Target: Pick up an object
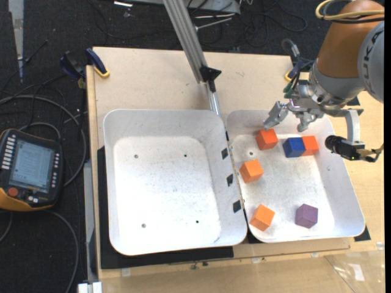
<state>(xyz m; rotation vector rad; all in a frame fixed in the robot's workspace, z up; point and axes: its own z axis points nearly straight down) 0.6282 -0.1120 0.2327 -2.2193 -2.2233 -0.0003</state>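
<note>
A tan bench (159, 81) stands on a dark floor strewn with cables; a pendant (30, 170) lies at the left. Two white bins sit side by side on it. The left bin (122, 127) holds no blocks. The right bin (342, 182) holds three orange cubes (267, 138) (251, 170) (263, 217), a blue cube (294, 146) touching a small orange block (310, 144), and a purple cube (306, 215). The gripper (290, 119) hovers over the bin's far edge, fingers apart, clasping nothing.

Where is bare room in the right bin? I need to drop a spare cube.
Free: the floor between the orange cube, the purple cube and the right bin wall. Crowded: the far end, round the blue cube under the gripper.
</note>
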